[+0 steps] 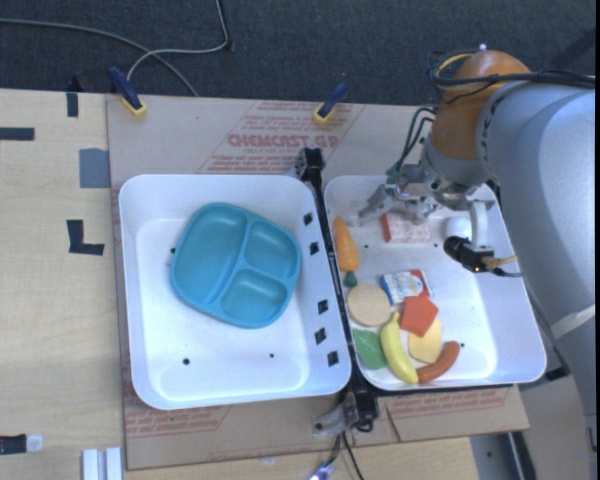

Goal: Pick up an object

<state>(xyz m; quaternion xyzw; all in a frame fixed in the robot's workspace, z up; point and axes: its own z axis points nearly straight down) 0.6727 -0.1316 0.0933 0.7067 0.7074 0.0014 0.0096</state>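
Note:
The right bin (510, 343) holds toy food. An orange carrot (345, 246) lies by its left wall, and a red and white box (407, 231) sits near its far end. Toward the front are a blue and white carton (403, 285), a round cream bun (368, 305), an orange-red block (419, 314), a yellow banana (397, 350), a yellow wedge (428, 346), a brown sausage (440, 364) and a green piece (365, 347). My gripper (408, 200) hangs over the far end of this bin, just above the red and white box. Nothing shows in its grasp.
The left bin (150, 268) holds a blue divided plate (236, 264). The grey arm and its orange band (475, 108) cover the right bin's far right corner. Black clips (312, 163) join the bins along the middle wall. Cardboard lies under both bins.

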